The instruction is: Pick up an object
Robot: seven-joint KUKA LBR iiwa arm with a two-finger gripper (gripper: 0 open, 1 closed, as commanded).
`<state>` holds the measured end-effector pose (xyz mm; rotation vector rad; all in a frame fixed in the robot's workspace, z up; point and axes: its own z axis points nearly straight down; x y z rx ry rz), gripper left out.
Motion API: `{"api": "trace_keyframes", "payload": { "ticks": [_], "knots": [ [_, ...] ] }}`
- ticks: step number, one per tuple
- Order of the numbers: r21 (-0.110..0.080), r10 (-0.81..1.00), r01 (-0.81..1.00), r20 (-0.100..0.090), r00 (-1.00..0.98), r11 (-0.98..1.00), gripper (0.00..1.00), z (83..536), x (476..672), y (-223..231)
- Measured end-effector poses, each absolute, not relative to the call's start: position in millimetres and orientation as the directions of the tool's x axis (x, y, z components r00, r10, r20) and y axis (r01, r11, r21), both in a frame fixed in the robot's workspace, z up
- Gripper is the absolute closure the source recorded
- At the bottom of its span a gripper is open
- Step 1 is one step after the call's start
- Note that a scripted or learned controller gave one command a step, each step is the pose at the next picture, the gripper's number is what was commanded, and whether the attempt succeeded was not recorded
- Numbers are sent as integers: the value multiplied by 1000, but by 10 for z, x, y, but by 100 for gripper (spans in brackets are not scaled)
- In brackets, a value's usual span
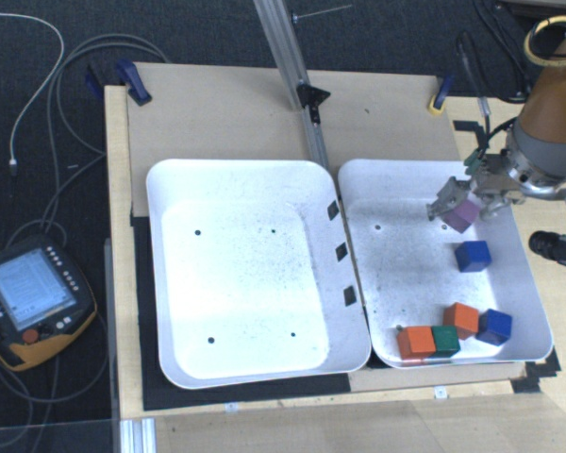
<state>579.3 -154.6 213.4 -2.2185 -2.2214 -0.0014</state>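
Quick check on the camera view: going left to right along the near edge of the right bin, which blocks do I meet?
Orange block → green block → second orange block → blue block.

— Colours in the right bin (387, 182)?
— White, dark-speckled — holding a purple block (463, 217), two blue blocks (473, 255), two orange blocks (416, 341) and a green block (445, 340).
— The arm (550, 111)?
— Grey, orange band.

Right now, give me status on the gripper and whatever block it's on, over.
Gripper over right bin, purple block between its fingers. Blue block just below it. Orange, green, blue blocks clustered at bin's near edge, apart.
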Motion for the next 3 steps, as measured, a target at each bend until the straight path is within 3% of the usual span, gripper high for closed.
{"api": "trace_keyframes", "payload": {
  "ticks": [1, 2, 3],
  "knots": [
    [13, 1000, 1000, -5, -2, 2, 0, 2904, 6379, -1858],
    [-11, 1000, 1000, 3, 3, -3, 0, 1393, 5708, -2172],
    [-7, 1000, 1000, 3, 1, -1, 0, 970, 5493, -2177]
  ]
}}
